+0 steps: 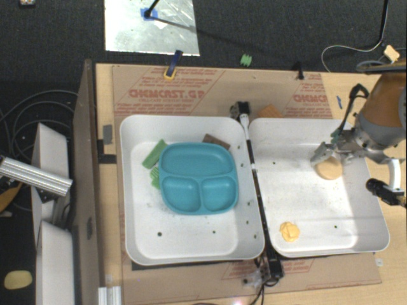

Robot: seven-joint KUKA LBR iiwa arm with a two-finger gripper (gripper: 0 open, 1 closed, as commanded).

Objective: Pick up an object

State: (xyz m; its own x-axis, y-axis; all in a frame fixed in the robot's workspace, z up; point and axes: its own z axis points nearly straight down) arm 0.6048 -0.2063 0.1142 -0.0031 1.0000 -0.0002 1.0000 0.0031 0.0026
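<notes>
A wooden tabletop (210,84), seen from above at a slant, carries two shallow white bins side by side.

The left bin (137,234) holds a blue divided plate (197,178) near its middle. A green ridged piece (153,154) pokes out from under the plate's left edge, and a brown block (215,141) shows at the plate's far edge, towards the bin's far right corner.

The right bin (356,234) holds two small things. A yellow lumpy object (290,231) lies near the bin's near left corner, well apart from everything else. A tan round object (330,169) lies towards the bin's far right, near the right wall.

The grey arm with its orange band reaches in from the right edge of the tabletop. Its pincer (331,154) sits low over the tan round object, with the metal fingers spread apart on either side of the object's far edge. They appear to be touching or just above it, but the object is not clearly gripped between them.

The step in hand looks like closing on the tan round object. To do it well, the pincer should be centred over the object's middle, not its edge, come down until the fingertips straddle its widest part, and close gently, since a rounded thing can squirt sideways. Lifting straight up would keep it clear of the nearby right wall.
</notes>
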